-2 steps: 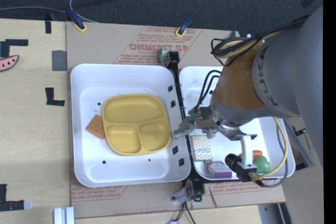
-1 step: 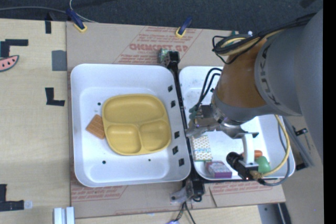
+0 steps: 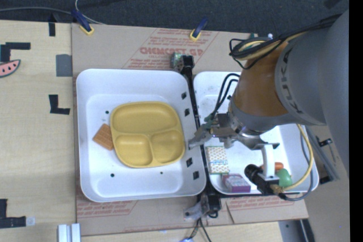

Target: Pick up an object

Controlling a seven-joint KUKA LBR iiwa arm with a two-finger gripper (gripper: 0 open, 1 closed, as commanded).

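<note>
Two shallow white bins are seen side by side on a cardboard sheet [image 3: 119, 48] printed with red lettering. The left bin [image 3: 136, 183] is occupied by a yellow divided plate [image 3: 148, 133] with three compartments, laid flat near the middle. A tan square piece [image 3: 103, 136] is seen lying against the plate's left edge, partly tucked under it.

Much of the right bin [image 3: 205, 88] is covered by the arm [image 3: 309, 76], which is reached in from the right. The gripper [image 3: 199, 139] is positioned low at the left side of the right bin, close to the wall shared by the two bins. Whether it is open or closed cannot be told, and nothing is seen held in it.

Just below the gripper, a small patterned packet [image 3: 217, 159], white with coloured dots, is found lying flat on the bin floor. A purple box [image 3: 235, 182] is placed just beside it, toward the near edge. A green rounded thing [image 3: 285, 179] is seen near the bin's near right corner, well apart from the gripper.
</note>
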